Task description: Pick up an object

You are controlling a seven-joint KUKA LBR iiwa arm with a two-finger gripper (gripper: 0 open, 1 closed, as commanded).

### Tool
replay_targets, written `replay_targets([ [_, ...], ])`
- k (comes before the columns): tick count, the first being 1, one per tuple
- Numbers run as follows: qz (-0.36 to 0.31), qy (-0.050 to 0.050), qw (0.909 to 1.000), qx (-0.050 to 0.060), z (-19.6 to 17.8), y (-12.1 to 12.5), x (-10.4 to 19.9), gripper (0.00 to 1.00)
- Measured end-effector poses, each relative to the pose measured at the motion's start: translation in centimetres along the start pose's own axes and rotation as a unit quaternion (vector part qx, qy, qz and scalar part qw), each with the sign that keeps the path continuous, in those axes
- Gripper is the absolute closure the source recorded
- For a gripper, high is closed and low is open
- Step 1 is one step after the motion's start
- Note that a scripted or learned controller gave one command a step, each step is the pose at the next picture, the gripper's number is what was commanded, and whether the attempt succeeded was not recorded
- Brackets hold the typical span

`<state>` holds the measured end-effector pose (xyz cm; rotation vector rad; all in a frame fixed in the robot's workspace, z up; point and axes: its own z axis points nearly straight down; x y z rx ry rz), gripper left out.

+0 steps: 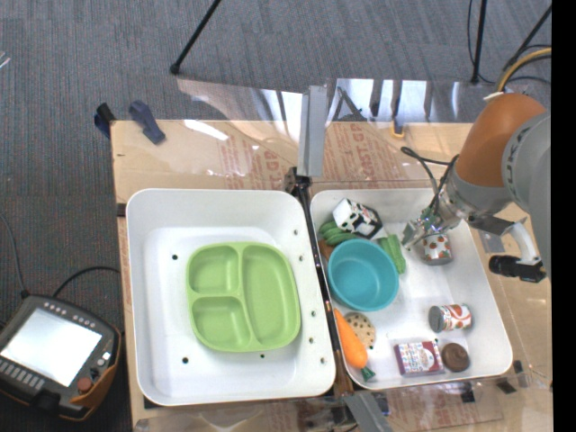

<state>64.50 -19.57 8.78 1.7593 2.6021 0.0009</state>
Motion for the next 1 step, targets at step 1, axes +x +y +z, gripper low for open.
replay_targets([
  [1, -0.043, 0.002, 0.9991, 0.002, 0.12, -9.78, 6.18, 1.00],
])
